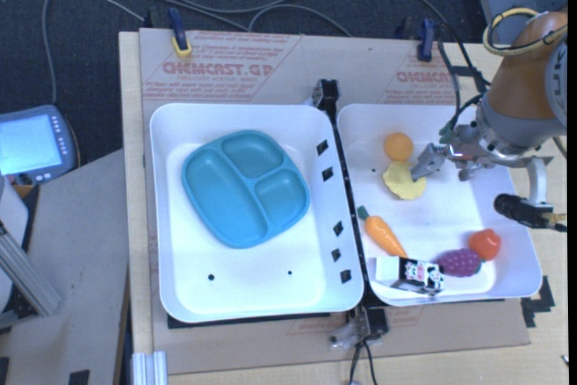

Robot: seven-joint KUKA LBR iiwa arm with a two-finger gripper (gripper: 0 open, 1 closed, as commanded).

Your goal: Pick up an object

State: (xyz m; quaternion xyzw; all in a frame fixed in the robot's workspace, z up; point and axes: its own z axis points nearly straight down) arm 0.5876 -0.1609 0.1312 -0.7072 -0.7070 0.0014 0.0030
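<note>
Table: a brown board [270, 59] with red print carries two shallow white bins side by side, with blue clamps at its far edge.
Left bin [171, 194]: holds a blue plastic tray with three compartments [245, 187], lying flat near the middle.
Right bin [451, 212]: holds all the small items.
Orange ball [398, 146]: at the far side of the right bin, just beyond the yellow piece.
Yellow soft toy piece [404, 183]: just near of the ball, close beside the end effector's left finger.
Orange toy carrot with green top [384, 234]: near the bin's left wall, lying at a slant.
Purple toy grape bunch [460, 262]: at the near edge, touching the red toy tomato [485, 243] on its right.
Small black-and-white printed box [413, 274]: at the near left corner.
End effector [446, 162]: low over the far right part of the right bin, fingers spread apart, nothing between them; left finger tip is just right of the yellow piece.
Arm: grey with an orange band [523, 68], entering from the right.
</note>
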